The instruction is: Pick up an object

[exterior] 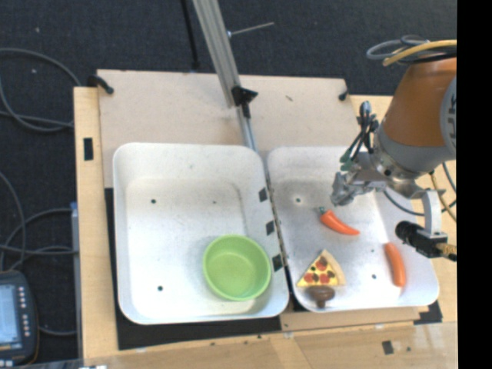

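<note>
Lying in the right bin [307,167], an orange carrot [338,222] is being shown just below and beside the jaws [340,193], apart from them. Whether the jaws are spread or pressed together cannot be told. A second carrot [395,264] and a pizza slice [320,271] are being carried nearby; a green bowl [236,267] is being held by the left bin [154,175].

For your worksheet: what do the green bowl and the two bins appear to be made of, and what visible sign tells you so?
Green bowl: probably plastic, judging by its uniform colour and smooth, faintly glossy surface. Left bin and right bin: likely moulded white plastic, matte, with rounded corners and dark scuffs.
</note>
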Controlling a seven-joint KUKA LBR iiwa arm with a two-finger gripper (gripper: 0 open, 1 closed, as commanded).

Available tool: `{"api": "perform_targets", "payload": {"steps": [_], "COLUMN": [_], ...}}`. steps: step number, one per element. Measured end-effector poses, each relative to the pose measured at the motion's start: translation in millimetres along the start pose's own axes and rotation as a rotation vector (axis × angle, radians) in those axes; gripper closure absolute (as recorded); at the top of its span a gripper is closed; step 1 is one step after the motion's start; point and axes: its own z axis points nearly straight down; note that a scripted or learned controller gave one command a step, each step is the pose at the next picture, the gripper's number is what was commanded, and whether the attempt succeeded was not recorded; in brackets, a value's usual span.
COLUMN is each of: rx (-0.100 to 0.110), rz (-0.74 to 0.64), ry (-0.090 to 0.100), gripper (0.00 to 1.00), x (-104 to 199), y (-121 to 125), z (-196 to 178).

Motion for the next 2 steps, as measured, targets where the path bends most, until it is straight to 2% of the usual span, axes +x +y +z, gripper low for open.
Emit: {"api": "perform_targets", "payload": {"steps": [1,2], "rx": [0.001,0.001], "rz": [0.001,0.002], "ry": [0.001,-0.002], "gripper": [1.00,1.00], "x": [48.4,97.1], "y": [11.3,35.0], "z": [-2.9,11.5]}}
